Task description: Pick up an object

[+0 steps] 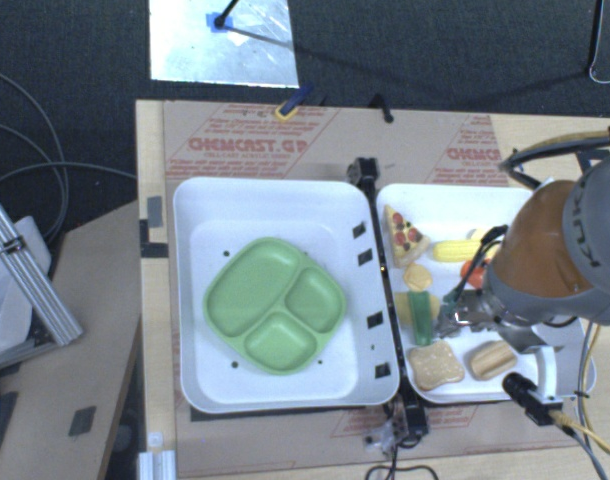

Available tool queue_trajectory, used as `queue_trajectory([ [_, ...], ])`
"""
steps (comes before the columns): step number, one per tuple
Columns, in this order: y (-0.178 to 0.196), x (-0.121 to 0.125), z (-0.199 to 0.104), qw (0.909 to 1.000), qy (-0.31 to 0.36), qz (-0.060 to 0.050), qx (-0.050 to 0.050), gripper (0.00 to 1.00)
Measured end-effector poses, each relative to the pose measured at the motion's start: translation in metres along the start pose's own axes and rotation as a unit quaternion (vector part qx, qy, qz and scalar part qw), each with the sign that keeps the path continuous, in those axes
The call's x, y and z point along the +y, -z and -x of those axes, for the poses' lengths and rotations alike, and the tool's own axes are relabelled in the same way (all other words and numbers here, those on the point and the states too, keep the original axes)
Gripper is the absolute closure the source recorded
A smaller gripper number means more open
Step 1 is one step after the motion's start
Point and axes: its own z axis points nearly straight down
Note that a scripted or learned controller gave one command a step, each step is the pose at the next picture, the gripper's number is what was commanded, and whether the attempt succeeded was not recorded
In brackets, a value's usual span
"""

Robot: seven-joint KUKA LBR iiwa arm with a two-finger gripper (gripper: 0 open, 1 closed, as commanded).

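The right bin point(455, 196) holds several toy foods: a pizza slice point(405, 236), a yellow corn piece point(455, 251), a small tan piece point(417, 278), a green block point(422, 318), a slice of toast point(437, 365) and a bread roll point(492, 358). An orange piece point(472, 268) peeks out beside the arm. My gripper point(455, 313) hangs low over the middle of this bin, just right of the green block and above the toast. The arm's wrist point(545, 258) covers the bin's right part.
The left bin point(200, 208) holds a green divided plate point(275, 303). A black divider with clips point(377, 268) runs between the bins. Cardboard point(255, 138) lies under both bins. A metal frame point(25, 268) stands at the far left.
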Motion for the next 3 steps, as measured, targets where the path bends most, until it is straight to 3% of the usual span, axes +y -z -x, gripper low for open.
queue_trajectory([
  [1, 0.081, 0.001, 0.048, 1.0, -0.003, 0.004, -0.003, 1.0],
  [2, 0.003, -0.002, 0.027, 1.0, -0.001, -0.003, 0.001, 1.0],
  [3, 0.003, 0.007, 0.012, 1.0, 0.0, 0.0, 0.0, 1.0],
])
